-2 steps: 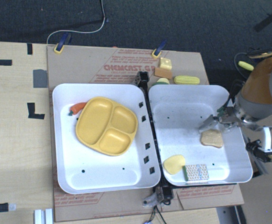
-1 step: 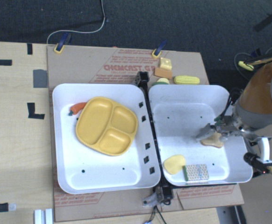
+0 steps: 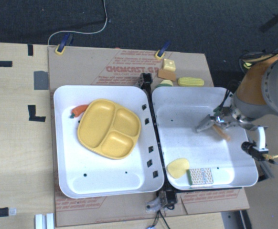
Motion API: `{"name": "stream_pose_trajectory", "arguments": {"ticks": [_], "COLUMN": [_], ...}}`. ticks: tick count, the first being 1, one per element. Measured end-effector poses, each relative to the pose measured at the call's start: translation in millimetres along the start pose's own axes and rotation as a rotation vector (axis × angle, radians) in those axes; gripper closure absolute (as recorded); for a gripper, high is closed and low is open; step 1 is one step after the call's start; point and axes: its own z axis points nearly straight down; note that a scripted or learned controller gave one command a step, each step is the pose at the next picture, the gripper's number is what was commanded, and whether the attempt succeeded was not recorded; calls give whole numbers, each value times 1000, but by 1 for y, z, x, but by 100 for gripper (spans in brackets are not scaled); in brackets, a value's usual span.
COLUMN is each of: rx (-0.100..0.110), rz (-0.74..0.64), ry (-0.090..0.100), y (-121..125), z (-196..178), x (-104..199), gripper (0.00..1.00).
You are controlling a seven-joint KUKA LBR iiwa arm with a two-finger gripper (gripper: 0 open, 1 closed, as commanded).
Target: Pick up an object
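Grey metal fingers (image 3: 207,124) of the gripper (image 3: 214,123) reach into the right bin (image 3: 177,101); whether they are spread or pinching, I cannot tell. An orange-tan stick (image 3: 222,131) lies just beside them. Nearer the camera sit a yellow slice (image 3: 178,167) and a patterned packet (image 3: 200,176). A yellow divided plate (image 3: 109,128) fills the left bin (image 3: 65,128).

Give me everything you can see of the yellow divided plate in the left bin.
The yellow divided plate looks like matte plastic, rounded-square, with three compartments split by raised ridges, all bare. It lies flat, right side up, turned at an angle, in the upper middle of the left bin. An orange piece pokes out from under or beside its upper-left edge.
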Motion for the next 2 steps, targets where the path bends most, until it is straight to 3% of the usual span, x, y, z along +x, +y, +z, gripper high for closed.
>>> {"name": "stream_pose_trajectory", "arguments": {"ticks": [1,2], "rx": [1,18], "rz": [0,5], "ry": [2,8], "y": [34,-21], "z": [-103,-1], "x": [0,2], "gripper": [0,0]}}
